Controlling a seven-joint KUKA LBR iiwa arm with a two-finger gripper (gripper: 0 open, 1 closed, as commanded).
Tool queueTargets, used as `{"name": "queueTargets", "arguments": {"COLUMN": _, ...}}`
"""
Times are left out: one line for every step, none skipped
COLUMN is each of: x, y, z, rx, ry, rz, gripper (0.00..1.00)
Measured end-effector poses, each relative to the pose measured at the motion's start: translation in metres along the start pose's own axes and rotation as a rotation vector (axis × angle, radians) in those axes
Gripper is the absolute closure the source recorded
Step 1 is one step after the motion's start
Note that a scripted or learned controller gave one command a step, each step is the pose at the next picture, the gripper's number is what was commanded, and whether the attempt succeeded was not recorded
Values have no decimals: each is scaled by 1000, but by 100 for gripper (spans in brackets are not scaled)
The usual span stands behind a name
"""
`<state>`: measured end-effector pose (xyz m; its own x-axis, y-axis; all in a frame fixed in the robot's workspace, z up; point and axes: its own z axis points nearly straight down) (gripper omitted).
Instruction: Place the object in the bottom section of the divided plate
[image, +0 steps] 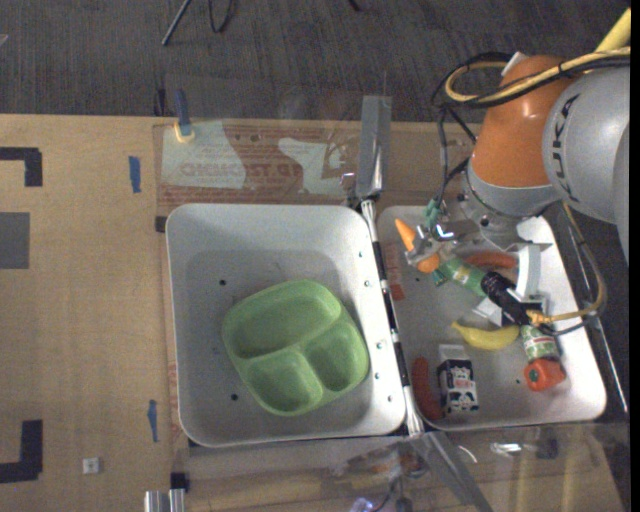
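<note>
The gripper (432, 240) hung over the right bin (590, 395) among the toy food — its grip state impossible to tell — while the green divided plate (295, 345) sat in the left bin (190, 240).
</note>
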<state>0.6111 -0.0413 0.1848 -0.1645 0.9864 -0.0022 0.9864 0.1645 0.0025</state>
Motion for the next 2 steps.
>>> {"name": "queueTargets", "arguments": {"x": 81, "y": -43, "z": 0, "rx": 4, "ry": 3, "rz": 19, "gripper": 100}}
{"name": "queueTargets", "arguments": {"x": 91, "y": -21, "z": -9, "rx": 1, "ry": 1, "rz": 145, "gripper": 100}}
